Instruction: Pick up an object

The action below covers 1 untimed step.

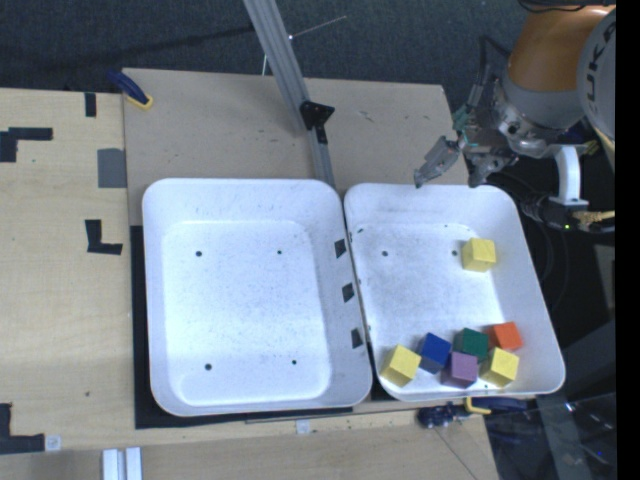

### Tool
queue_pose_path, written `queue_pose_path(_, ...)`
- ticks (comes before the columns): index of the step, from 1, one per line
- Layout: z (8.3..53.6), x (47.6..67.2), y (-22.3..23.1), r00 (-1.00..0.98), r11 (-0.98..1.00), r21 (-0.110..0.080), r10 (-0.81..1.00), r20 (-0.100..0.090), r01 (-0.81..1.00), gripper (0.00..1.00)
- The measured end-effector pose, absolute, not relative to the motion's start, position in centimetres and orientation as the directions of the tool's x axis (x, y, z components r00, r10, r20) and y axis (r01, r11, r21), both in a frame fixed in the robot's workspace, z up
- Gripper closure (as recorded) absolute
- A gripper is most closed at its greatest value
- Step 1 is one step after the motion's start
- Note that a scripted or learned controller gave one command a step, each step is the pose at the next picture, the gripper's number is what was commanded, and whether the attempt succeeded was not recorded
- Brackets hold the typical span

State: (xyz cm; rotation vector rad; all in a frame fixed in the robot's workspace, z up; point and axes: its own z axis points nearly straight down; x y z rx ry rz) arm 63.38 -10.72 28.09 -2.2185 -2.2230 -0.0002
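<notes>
1. Blocks: six lie in the right bin (520, 230), all well below the gripper (452, 163) in the view and apart from it.
2. Gripper sits over the top rim of the right bin, near that bin's upper middle. Two dark fingers (432, 164) are seen, splayed apart with a gap between them; nothing sits between them.
3. Lone yellow block (479, 254) is the nearest one to the gripper: below it and slightly to the right, in the upper right part of the bin floor, clear of the walls.
4. Other five cluster at the bin's bottom edge, far below the gripper. From left: yellow cube (402, 364), blue block (435, 350), purple block (463, 368), green block (471, 343), a second yellow one, the small yellow block (502, 366), and the orange block (507, 335) above it.
5. Purple and green touch; blue sits just beside purple; orange and the small yellow block are just beside green at the right wall. Yellow cube looks tilted against the lower left corner.
6. Left bin (160, 208) lies left of and below the gripper, touching the right bin along their shared edge.
7. Arm (555, 63), with orange band, comes in from upper right of the gripper.
8. Grey pole (285, 53) runs slantwise, left of the gripper, ending at the gap between bins.
</notes>
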Motion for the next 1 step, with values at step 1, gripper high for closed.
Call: queue_pose_path(1,28.09,63.38,-10.73,-0.003,0.003,-0.001,1.000,0.000,1.000,0.00)
